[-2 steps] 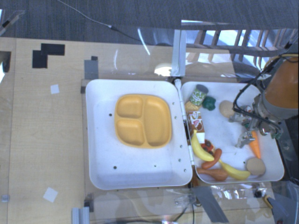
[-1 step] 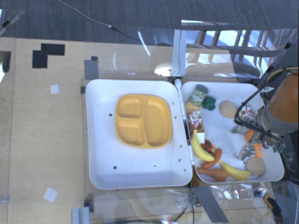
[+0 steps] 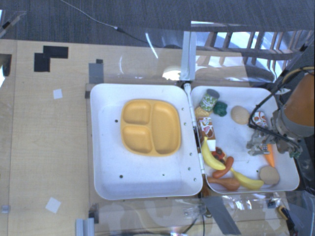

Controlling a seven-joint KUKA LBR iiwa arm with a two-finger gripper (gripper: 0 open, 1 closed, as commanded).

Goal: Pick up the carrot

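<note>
I can't read any text from here. The bottle [image 3: 207,129] in the right bin [image 3: 290,181], right of centre in the frame, carries a red and white label, but its print is too small and blurred for me to make out. The green can [image 3: 210,100] above it has a patterned wrapper, likewise unreadable. The packet [image 3: 260,120] at the right edge shows red and white markings I cannot resolve. I see no numbers or signs on the desk [image 3: 44,146].
</note>
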